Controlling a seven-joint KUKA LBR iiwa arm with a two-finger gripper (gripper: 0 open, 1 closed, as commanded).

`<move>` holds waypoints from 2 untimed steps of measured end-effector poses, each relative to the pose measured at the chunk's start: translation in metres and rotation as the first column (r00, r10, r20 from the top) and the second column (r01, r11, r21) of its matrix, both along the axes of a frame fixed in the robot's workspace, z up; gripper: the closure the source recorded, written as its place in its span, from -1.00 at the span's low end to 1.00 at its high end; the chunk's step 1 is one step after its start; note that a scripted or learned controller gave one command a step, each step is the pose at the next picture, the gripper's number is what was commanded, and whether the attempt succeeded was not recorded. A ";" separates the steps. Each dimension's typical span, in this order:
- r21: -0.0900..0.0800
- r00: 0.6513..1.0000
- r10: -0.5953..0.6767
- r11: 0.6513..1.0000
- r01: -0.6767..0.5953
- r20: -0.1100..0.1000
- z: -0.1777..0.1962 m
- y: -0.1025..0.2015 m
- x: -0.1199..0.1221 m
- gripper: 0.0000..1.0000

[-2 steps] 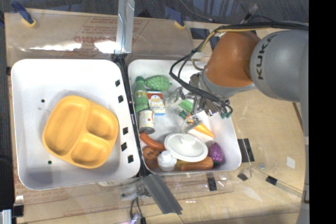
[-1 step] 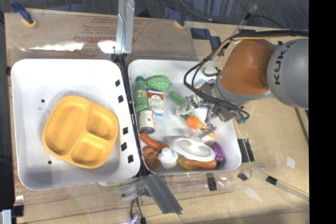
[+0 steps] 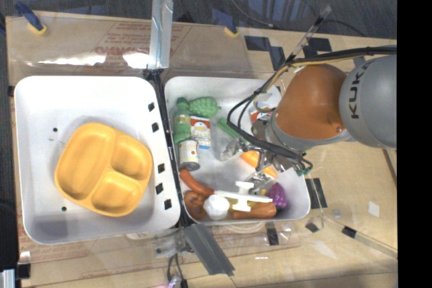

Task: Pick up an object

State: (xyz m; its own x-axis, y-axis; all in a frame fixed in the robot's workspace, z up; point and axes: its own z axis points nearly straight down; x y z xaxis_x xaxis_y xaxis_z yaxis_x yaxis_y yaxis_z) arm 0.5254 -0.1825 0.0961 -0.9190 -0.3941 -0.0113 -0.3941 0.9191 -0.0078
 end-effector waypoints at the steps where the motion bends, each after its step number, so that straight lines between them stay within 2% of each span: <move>1: 0.000 1.000 0.007 1.000 -0.007 0.000 0.010 0.001 0.001 1.00; 2: 0.003 0.989 -0.146 0.989 0.146 -0.009 0.064 0.002 0.051 1.00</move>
State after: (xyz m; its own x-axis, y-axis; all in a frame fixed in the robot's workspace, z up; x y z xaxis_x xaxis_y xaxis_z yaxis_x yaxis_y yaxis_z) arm 0.5767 -0.1808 0.1605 -0.9667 -0.2559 -0.0043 -0.2559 0.9667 -0.0016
